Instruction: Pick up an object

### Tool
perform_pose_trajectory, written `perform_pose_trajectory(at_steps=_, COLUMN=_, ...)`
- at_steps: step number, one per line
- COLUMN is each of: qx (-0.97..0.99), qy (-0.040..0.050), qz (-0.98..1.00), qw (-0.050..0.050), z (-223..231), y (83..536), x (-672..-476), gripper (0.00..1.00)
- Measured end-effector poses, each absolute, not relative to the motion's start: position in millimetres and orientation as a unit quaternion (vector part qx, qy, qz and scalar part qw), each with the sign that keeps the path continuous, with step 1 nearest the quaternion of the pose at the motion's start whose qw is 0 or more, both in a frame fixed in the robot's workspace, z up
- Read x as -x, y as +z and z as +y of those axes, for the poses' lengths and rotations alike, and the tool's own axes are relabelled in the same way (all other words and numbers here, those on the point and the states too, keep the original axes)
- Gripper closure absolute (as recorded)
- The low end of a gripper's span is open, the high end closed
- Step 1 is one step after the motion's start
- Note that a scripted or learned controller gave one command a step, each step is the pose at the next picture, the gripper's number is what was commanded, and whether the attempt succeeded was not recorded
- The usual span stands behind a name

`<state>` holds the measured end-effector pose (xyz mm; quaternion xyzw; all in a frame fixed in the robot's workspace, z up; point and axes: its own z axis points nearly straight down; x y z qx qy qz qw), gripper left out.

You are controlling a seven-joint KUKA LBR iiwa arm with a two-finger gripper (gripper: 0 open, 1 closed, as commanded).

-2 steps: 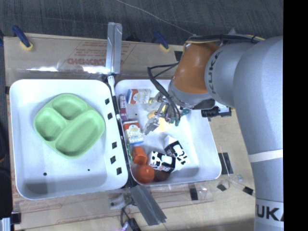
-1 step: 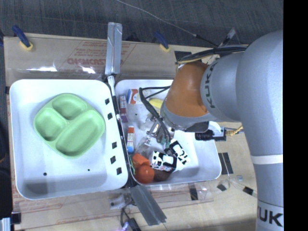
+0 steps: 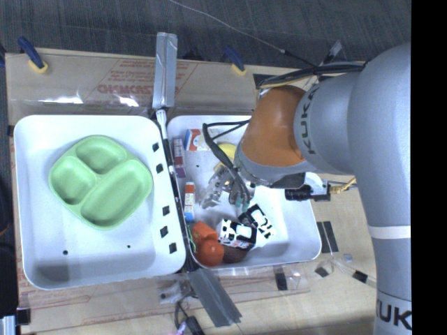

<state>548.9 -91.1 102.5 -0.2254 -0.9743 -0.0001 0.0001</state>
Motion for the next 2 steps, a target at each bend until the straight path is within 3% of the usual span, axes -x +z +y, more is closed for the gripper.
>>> perform_pose_trajectory(at_steps=1, qx=0.237, qy=0.0, qz=-0.972, qw=-0.004, z=-117, y=176, x=-646.5, gripper=1.0)
perform_pose_trajectory(at_steps=2, qx=0.257, qy=-0.0011, qz=-0.966, qw=-0.002, z=-24, y=227, x=-631.0, gripper=1.0)
